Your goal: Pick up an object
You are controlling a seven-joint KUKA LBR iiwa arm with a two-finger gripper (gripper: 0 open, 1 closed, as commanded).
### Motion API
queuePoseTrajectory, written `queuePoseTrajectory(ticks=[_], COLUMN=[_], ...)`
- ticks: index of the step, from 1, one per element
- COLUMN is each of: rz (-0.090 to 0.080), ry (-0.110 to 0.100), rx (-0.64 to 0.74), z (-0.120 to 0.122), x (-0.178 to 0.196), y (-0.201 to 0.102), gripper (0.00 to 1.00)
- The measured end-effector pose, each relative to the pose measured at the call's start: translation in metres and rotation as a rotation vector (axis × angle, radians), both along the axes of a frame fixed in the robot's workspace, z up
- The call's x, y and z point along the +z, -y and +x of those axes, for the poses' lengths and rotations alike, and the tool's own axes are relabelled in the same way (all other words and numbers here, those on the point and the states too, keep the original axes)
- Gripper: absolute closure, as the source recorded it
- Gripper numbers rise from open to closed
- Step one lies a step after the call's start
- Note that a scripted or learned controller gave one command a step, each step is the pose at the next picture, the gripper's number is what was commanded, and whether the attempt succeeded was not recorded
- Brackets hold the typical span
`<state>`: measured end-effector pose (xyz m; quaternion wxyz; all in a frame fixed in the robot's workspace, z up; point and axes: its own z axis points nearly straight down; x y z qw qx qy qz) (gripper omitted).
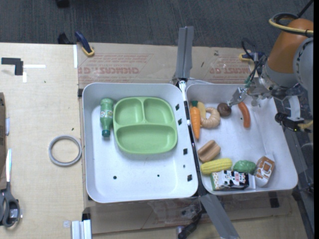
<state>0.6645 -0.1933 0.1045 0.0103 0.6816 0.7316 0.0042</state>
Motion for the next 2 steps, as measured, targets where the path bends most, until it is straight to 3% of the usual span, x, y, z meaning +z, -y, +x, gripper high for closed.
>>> queuePoseTrajectory(ticks=[1,2], rz=[0.001,0.008], ry=[-0.005,-0.018], rx=[0.022,-0.17], z=[-0.001,-0.005], x=[-0.004,0.051], y=[0.0,0.005], gripper=[0.0,0.0])
